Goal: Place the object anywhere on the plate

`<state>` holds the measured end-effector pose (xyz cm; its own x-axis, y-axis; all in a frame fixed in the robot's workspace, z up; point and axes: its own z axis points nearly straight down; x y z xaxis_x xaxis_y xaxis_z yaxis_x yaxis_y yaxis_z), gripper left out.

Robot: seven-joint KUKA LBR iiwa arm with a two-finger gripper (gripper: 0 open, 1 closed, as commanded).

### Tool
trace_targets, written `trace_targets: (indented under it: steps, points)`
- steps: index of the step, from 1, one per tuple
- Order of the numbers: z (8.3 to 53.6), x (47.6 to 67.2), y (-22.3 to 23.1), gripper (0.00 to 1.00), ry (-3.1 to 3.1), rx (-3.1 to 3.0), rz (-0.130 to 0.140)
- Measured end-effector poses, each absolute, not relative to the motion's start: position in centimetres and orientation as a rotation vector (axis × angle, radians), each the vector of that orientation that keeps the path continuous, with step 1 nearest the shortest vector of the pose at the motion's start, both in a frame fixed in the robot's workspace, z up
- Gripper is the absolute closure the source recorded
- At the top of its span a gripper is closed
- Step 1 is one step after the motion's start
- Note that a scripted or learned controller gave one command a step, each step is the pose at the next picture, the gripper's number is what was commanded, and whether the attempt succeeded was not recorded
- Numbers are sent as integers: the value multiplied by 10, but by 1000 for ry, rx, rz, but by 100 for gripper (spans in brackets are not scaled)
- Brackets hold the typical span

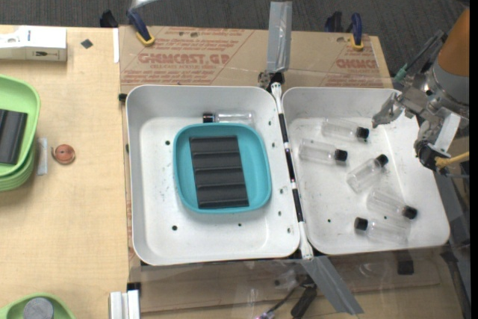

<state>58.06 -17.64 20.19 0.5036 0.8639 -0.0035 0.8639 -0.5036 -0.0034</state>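
A teal plate point(222, 168) with a black ridged insert lies in the left bin point(149, 220). One clear vial with a black cap point(225, 116) rests just behind the plate, against the bin's far wall. Several more clear, black-capped vials lie scattered in the right bin point(321, 228), among them one point(343, 132) near the back and one point(368, 172) in the middle. My gripper point(388, 112) hangs over the right bin's far right corner, above the vials and close to the rearmost one. Nothing can be seen in its grasp.
Clamped cardboard point(224, 56) lies behind the bins. On the wooden bench at left are a green tray point(15, 138), a small round orange piece point(64, 154) and a white box point(33, 45). The arm's cables point(448, 157) hang over the right bin's right rim.
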Motion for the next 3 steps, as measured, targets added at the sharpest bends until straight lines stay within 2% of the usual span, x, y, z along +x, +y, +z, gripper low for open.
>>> trace_targets:
  steps: [1, 2, 3]
  points:
    - [356, 577, -182, 0, -1458, -2782, 7]
    - [440, 602, -211, 0, -1441, -2792, 6]
    - [440, 602, -211, 0, -1441, -2791, 7]
